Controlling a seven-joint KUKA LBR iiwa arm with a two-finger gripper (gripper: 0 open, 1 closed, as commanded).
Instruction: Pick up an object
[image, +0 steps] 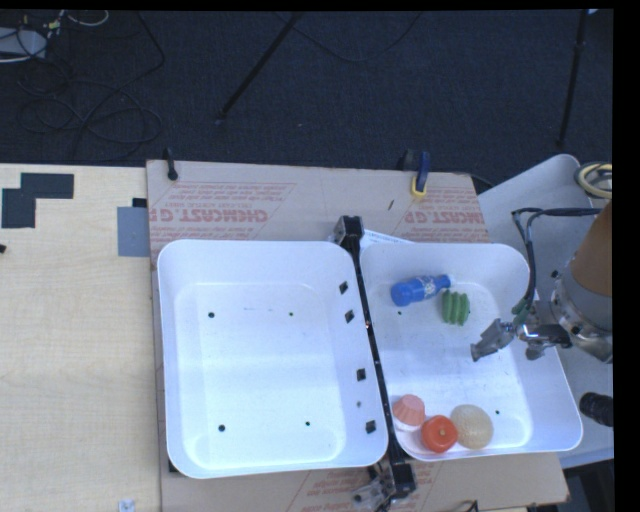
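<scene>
fingers of the gripper (490, 343) perhaps stood apart, grasping nothing, over the right bin (508, 262); bottle (419, 289) and green piece (456, 307) lay nearby, up-left.

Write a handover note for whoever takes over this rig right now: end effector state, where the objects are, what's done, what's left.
End effector: over the right bin, near its right side, nothing visibly held; finger state unclear.
Objects, all in the right bin: blue bottle and green object toward the back; pink object, red object and beige ball clustered at the front edge.
Done: no pick yet.
Left: grasp and lift one object.
</scene>
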